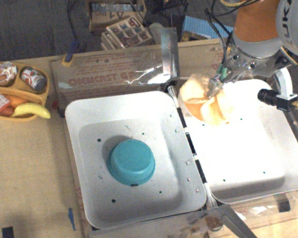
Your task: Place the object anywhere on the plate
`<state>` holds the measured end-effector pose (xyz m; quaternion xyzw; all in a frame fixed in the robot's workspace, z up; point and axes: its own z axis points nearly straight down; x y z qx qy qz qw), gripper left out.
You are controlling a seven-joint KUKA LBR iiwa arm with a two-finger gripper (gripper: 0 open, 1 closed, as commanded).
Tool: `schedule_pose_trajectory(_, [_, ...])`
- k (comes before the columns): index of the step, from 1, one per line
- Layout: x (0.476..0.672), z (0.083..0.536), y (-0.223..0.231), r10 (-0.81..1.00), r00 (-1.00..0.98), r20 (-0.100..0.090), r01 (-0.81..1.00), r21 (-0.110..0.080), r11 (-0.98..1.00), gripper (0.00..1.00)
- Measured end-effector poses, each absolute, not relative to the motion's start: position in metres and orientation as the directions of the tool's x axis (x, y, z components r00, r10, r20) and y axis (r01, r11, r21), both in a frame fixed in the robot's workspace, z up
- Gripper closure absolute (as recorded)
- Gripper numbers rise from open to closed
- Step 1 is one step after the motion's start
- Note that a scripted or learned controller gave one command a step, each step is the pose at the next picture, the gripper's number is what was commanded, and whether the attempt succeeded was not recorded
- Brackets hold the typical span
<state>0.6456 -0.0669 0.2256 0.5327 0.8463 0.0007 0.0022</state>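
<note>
Pale orange and overexposed, the object lies at the far-left corner of the right bin, touching or just under the gripper, which comes in from the upper right below the arm's orange band. Glare makes it impossible to tell how the gripper is set, or whether anything is actually in its grasp. The teal plate sits upside-looking in the middle of the left bin, well apart, to the left and nearer the camera. The coming move would likely cross the bin divide leftward toward it.
</note>
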Motion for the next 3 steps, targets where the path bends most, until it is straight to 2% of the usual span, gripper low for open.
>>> schedule_pose_trajectory(1, [0.64,0.216,-0.018,0.663,-0.749,-0.001,0.663,0.001,0.749,1.0])
schedule_pose_trajectory(2, [0.629,0.211,0.034,0.321,-0.947,-0.002,0.321,0.002,0.947,1.0])
schedule_pose_trajectory(3, [0.623,0.227,0.078,0.003,-1.0,-0.008,0.003,0.003,1.0,1.0])
